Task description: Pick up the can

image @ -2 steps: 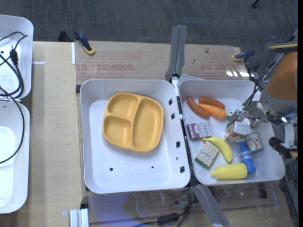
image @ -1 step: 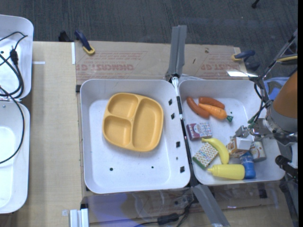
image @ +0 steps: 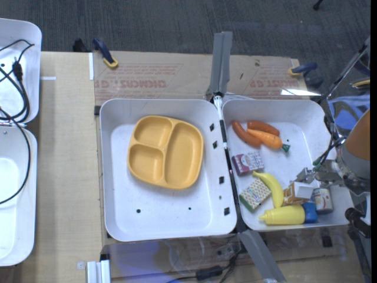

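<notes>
Can (image: 322, 200): small tin w/ pale label, upright or nearly so, in right bin (image: 306, 109), near-right corner, close to the rim. Not lifted.

Gripper (image: 312, 175): metal head at the bin's right side, low over the clutter, just up-left of the can. Tips lost against the white box (image: 303, 191) & the can top; can't tell whether apart or together, nor whether anything sits between them. Judgement: arm is at the approach/descend stage, reaching in from the right because the can lies nearest that wall.

Neighbours, working outward:
- white box, touching or just beside can on its left, tilted. Crowds the grasp.
- blue item (image: 310, 213), just below-left of can, at the end of the mustard bottle (image: 284, 216); bottle lies on its side along the near wall.
- banana (image: 271, 186), curved, left of box.
- patterned carton (image: 254, 193), flat, beside banana.
- juice box (image: 247, 162), further left, mid-bin.
- carrots (image: 259, 134), two, far part of bin, well apart from can.

Left bin (image: 118, 175): yellow divided plate (image: 165, 151), centred, 3 compartments. Away from the work.

Risk, as judged: can hemmed by box, blue item & wall, so fingers may pinch the box instead or jam on the rim.
</notes>
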You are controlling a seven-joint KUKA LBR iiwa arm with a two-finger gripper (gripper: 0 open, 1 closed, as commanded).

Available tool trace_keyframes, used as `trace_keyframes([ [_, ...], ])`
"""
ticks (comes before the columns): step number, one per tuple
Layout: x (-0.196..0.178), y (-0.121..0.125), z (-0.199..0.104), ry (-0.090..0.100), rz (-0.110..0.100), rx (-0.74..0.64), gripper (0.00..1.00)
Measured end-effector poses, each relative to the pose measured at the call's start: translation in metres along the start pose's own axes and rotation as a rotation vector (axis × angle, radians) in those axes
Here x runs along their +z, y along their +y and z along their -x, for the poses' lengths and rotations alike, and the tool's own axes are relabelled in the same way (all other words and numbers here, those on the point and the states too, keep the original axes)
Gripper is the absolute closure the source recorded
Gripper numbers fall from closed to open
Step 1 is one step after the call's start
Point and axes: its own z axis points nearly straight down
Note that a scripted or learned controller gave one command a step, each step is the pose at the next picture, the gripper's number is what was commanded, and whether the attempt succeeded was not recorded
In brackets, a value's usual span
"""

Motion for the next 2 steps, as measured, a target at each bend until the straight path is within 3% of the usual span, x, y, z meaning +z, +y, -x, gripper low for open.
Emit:
trace_keyframes([
  [1,0.002,0.050,-0.009,-0.007,-0.001,-0.015,0.00],
  [2,0.002,0.106,-0.015,-0.003,-0.002,0.065,0.00],
])
